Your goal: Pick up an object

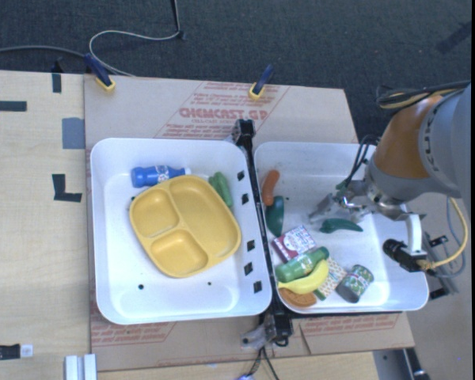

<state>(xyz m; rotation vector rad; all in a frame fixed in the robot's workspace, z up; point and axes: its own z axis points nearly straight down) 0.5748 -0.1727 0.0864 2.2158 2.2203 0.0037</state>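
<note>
2 white bins, 1 yellow tray, 1 blue bottle, claw grip state unclear

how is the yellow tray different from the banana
The yellow tray is far bigger than the banana. The tray is flat with three compartments; the banana is a slim curved piece. The tray lies in the left bin, the banana among clutter in the right bin. Both are yellow.
</note>
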